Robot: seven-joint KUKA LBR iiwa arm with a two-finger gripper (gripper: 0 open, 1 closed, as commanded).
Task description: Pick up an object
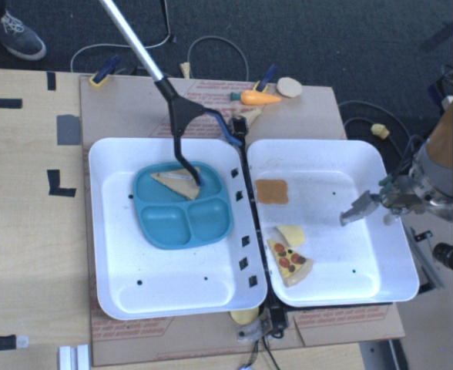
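Pizza slice (290,261) — toy, lying flat in the right bin (365,293), near its left wall and toward the front edge; the likeliest thing to pick. Just behind it, close or touching, a pale yellow piece (291,235). Further back along the same wall, a flat brown square (272,192), apart from both.

Gripper (359,209) — hangs over the right bin near its right edge, well apart from all three items, nothing between its fingers; whether they stand apart or together I cannot tell.

Left bin (111,284) — a blue divided plate (184,218) at centre, a tan wedge (176,182) in its rear compartment, and the black head of a long-handled tool (182,141) resting on it.

Risks, judged:
- every item is thin and flat, so fingers may close above it or slide off;
- the items hug the left wall, which may block one finger;
- the pizza slice and yellow piece sit so close that a grasp may nudge both.
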